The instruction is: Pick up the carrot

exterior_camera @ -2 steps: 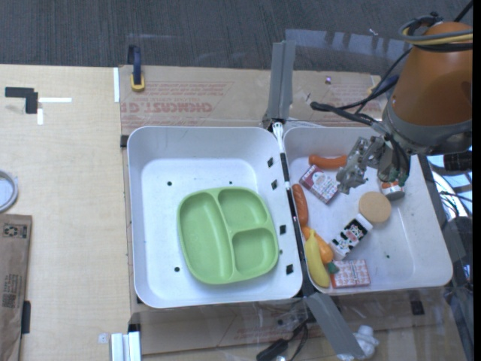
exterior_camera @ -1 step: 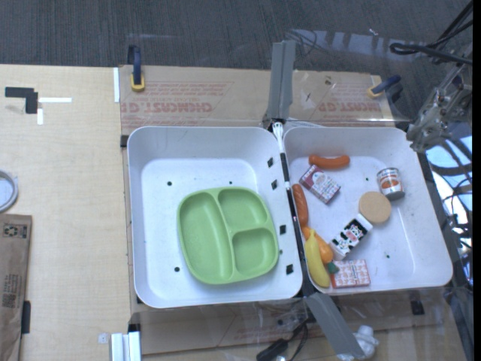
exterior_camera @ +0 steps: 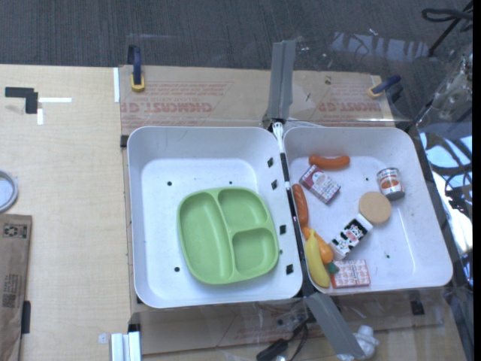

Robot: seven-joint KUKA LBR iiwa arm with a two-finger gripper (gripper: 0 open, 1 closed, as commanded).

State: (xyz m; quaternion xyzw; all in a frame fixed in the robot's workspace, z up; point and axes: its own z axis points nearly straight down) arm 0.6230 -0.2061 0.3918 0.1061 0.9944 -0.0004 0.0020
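Observation:
The carrot looks to be the long orange piece lying lengthwise against the left wall of the right bin, running from the bin's middle toward its front. A similar orange-red sausage shape lies crosswise near the back of the same bin. A small orange piece rests just past the carrot's front end, against a yellow banana.
Also in the right bin are a red-and-white box, a small can, a tan round bun, a cow-patterned carton and a pink packet. The left bin holds a green divided plate.

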